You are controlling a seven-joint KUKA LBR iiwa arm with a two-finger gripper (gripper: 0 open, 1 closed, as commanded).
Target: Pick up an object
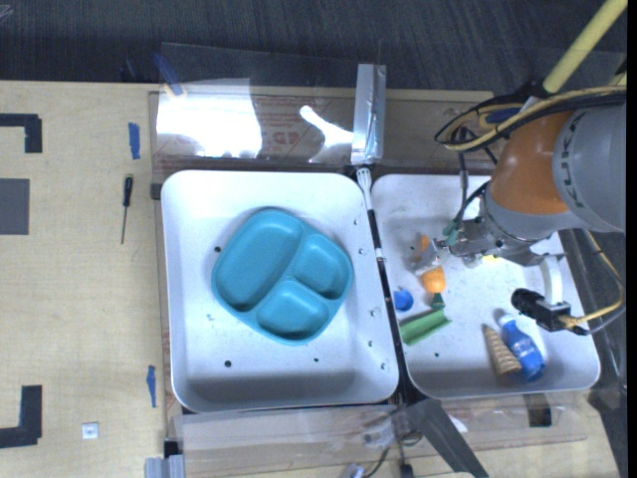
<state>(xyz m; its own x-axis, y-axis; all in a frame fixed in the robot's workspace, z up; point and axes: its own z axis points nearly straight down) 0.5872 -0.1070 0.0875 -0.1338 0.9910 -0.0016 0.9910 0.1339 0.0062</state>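
Orange rounded toy piece (433, 281) sits just below the gripper (430, 254) in the right white bin (577, 366), likely target; finger state unreadable.

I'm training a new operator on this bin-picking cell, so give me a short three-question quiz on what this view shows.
1. True or false: the blue divided plate lies in the same bin as the small items.
2. Which lies nearest the divider between the bins? A) orange piece B) small blue piece C) blue bottle
3. Fill in: the gripper hangs over the ___ bin.

Key: 1 false; 2 B; 3 right.
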